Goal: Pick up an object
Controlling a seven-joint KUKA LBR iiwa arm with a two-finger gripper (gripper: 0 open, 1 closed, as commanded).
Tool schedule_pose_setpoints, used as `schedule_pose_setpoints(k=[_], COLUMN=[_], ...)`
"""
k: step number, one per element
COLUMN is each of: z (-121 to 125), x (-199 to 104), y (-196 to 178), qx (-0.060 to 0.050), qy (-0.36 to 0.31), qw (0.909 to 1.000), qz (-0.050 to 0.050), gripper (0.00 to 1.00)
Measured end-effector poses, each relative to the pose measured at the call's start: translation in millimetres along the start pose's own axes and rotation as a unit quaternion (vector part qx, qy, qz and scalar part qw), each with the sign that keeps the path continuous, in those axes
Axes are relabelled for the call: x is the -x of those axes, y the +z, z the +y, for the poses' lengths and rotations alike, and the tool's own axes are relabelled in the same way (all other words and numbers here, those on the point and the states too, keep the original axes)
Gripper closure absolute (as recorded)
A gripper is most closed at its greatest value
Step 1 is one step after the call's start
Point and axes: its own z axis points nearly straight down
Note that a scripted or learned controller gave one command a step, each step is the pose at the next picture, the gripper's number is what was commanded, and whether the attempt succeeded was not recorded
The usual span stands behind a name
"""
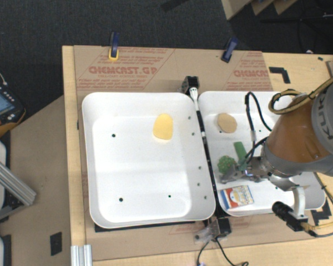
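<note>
A brown table [77, 148] holds two white bins side by side. The jaws [233, 173] sit low in the right bin [208, 107], right by a green broccoli toy [226, 163]; I cannot tell their state. Just below the jaws lies a small picture card [237, 195], a tan round thing [227, 123] is above them, and a yellow lump [163, 127] sits far off in the left bin [100, 165].

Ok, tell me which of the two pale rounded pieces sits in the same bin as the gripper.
The tan rounded piece, in the right bin where the gripper is. The yellow rounded piece lies alone in the left bin.
</note>
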Motion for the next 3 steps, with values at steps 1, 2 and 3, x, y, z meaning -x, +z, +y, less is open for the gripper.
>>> schedule_pose_setpoints(k=[1,2,3], z=[2.2,1.3,2.8], x=[54.4,50.9,-33.6], y=[-121.9,-126.0,-215.1], qx=[0.006,0.002,0.005], qy=[0.002,0.000,-0.005], qw=[1.0000,1.0000,1.0000], qz=[-0.004,-0.002,0.000], gripper=[0.00,1.00,1.00])
